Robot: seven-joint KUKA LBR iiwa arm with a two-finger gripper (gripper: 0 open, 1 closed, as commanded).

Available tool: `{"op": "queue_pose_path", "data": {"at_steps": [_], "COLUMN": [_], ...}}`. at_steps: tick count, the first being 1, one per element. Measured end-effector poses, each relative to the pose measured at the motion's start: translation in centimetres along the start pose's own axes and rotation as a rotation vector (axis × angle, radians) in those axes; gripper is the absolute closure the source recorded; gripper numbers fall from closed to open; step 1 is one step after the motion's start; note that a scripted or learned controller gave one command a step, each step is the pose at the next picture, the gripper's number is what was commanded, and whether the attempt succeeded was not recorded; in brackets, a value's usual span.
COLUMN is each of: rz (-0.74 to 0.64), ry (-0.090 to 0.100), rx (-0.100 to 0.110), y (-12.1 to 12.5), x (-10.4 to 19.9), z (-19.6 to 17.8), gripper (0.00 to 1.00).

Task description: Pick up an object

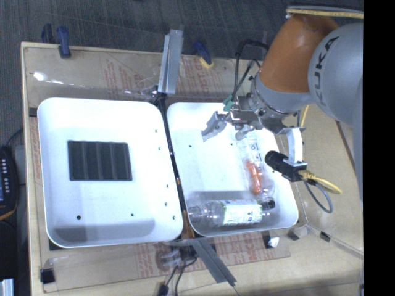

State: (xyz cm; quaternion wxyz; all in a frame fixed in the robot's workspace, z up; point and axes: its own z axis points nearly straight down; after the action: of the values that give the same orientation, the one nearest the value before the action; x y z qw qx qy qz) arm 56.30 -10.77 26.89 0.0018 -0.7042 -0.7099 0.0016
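My gripper (227,129) hangs over the upper middle of the right bin (203,177), its fingers (212,127) spread open with nothing between them. Just below and right of it, a clear bottle with orange contents (255,171) lies along the bin's right side. A second clear plastic bottle with a white-green label (231,213) lies across the bin's near edge. A dark ribbed rectangular block (99,161) rests flat in the left bin (92,221).
The arm's grey and orange body (308,54) looms over the right bin's far right corner. A black cable plug (284,164) sticks out by the right wall. A metal divider bar (169,63) stands between the bins at the back.
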Motion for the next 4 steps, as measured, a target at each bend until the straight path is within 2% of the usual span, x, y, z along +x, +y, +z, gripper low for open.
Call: {"op": "queue_pose_path", "data": {"at_steps": [1,2,3,4], "rz": [-0.073,0.106,0.145,0.111], "ry": [-0.001,-0.001,0.0,0.0], "rx": [-0.005,-0.001,0.003,-0.001], "y": [3.1,0.1,2.2,-2.0], "x": [1.9,1.3,-7.2,-9.4], "z": [-9.3,-2.5,3.9,6.9], "gripper": [0.0,0.0,0.0,0.0]}}
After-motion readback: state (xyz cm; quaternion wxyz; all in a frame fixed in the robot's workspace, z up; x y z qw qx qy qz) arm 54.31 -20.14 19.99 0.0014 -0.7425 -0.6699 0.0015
